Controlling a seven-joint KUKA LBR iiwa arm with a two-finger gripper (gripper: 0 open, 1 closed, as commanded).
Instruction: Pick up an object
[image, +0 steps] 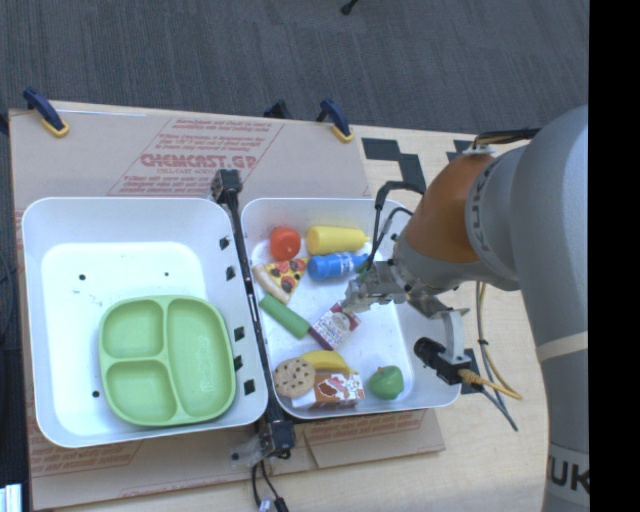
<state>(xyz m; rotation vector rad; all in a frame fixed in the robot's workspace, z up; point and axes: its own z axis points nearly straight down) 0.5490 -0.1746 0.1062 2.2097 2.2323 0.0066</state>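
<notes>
The right bin (425, 395) holds several toy foods. A small red and white packet (333, 327) lies near its middle. My gripper (356, 302) reaches down from the right and hangs just over the packet's upper right end, touching or nearly touching it. Around the packet lie a green cucumber (285, 317), a blue bottle (335, 266), a yellow piece (335, 238), a red tomato (285, 243) and a pizza slice (282, 278). At the near side are a banana (325, 360), a cookie (292, 376), a snack box (338, 389) and a green apple (386, 381).
The left bin (60, 230) holds a green divided plate (166, 360). Black clips (227, 184) join the two bins along the middle wall. The grey arm with its orange band (450, 215) covers the right bin's right edge. Cables (490, 380) hang beside it.
</notes>
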